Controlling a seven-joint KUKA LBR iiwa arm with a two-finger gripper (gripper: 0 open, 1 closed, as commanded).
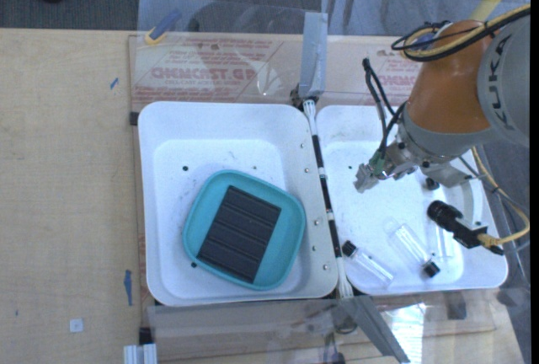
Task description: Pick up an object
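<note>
— Clear plastic, thin-walled and round: three small tubes lie in the near half of the right bin [480, 270]. The capped vial [370, 267] sits by the bin's near-left corner, close to the divider.

— Which way does it point?

— It lies flat on a diagonal, its black cap toward the far left and its clear end toward the near right. The middle tube [405, 239] lies just beside it on much the same diagonal. The third tube [435, 251] runs nearly straight from far to near, with a small black cap at its near end.

— And the gripper?

— The gripper [369, 175] hangs over the far-left part of the same bin, well apart from all three tubes. It is a small grey metal piece under the orange band of the arm. I cannot tell whether it is open or closed, and nothing shows in its hold.

— What about the other side?

— The left bin [160, 185] is the same smooth white plastic, with rounded corners. In it sits a teal dish [290, 227], a glossy rounded square turned at a slant. A dark grey slab [240, 233] rests flat inside the dish, rectangular and finely ribbed, its long axis leaning from far right to near left. Both bins stand on a pale wooden bench [59, 185].
</note>
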